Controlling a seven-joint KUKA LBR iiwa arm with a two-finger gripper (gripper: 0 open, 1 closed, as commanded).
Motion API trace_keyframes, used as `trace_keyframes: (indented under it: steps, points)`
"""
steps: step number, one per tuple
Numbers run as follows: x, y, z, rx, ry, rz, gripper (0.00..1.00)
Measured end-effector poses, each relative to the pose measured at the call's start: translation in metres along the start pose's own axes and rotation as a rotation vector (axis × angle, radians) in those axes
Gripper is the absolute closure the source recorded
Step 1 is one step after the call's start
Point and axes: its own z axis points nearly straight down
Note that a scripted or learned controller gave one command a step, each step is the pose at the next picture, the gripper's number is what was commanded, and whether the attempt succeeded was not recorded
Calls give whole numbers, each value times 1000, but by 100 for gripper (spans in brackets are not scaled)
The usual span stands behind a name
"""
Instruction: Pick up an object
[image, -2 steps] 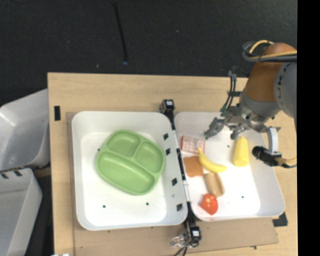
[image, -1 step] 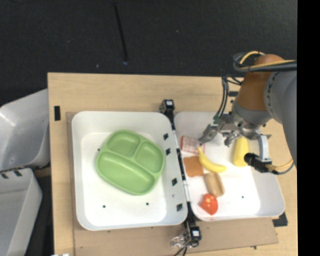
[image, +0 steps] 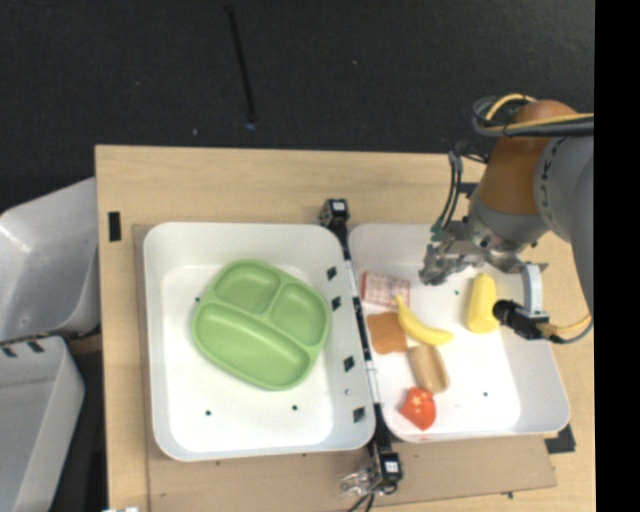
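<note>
**Gripper hanging over the right bin**

The gripper (image: 440, 262) is hovering above the back of the right bin (image: 535, 395), just behind the banana (image: 420, 325); whether it is spread or pressed together cannot be told, and nothing shows pinched in it. Right of the banana a smooth yellow block (image: 482, 303) is lying. Beside the banana are sitting a striped packet (image: 380, 290), a flat brown slab (image: 386, 333), a rounded bread roll (image: 428, 368) and a glossy tomato (image: 419, 408). Far left of the banana, a green divided plate (image: 262, 322) is resting in the left bin (image: 170, 400).
</note>
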Motion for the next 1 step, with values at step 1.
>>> trace_keyframes:
  steps: [1]
  points:
    - [-10,7,-53,-2,0,0,100]
